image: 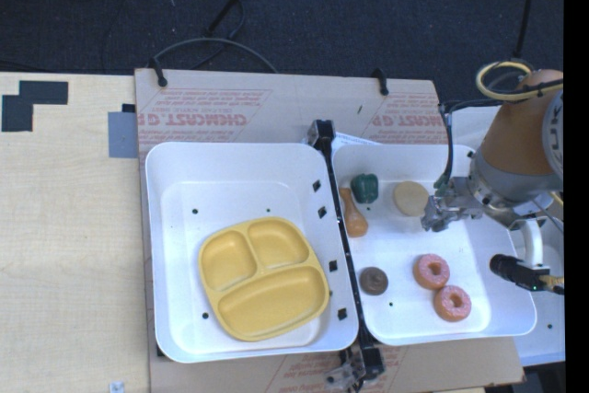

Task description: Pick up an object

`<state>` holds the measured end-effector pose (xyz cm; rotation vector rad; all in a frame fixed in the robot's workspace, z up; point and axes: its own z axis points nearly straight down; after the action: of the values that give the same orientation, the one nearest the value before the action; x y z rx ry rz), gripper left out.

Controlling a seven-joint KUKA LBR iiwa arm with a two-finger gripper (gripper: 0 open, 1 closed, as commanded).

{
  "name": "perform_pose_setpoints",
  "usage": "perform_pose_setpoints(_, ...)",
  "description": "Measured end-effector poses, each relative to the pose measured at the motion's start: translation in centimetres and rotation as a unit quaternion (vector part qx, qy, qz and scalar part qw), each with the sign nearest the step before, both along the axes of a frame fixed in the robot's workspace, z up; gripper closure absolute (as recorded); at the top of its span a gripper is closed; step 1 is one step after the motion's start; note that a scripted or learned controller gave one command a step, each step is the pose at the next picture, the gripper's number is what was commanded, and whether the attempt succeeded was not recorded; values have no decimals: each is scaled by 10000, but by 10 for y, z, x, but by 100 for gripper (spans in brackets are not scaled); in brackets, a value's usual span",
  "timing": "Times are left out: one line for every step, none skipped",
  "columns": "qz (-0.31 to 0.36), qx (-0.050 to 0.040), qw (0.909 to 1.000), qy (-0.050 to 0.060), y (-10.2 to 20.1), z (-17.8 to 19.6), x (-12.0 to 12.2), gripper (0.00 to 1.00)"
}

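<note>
The right bin (515,319) holds several small items. A green pepper-like piece (365,188) and an orange carrot-like piece (353,214) lie near its left wall. A beige round piece (409,197) lies behind the middle, a brown disc (373,281) at the front left, and two pink doughnuts (432,271) (452,302) at the front right. My gripper (436,216) hangs low over the bin, just right of the beige piece and behind the upper doughnut. I see nothing held in it.
The left bin (175,198) holds a yellow divided plate (263,277). A black divider (333,225) runs between the bins. The arm's orange band (515,138) and grey wrist stand over the right bin's far right corner. Cardboard lies under both bins.
</note>
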<state>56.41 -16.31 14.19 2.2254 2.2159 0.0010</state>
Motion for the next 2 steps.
perform_pose_setpoints(28, 2, 10000, 4, 4, 44, -4, 100)
perform_pose_setpoints(32, 0, 10000, -8, 10, 89, -2, 100)
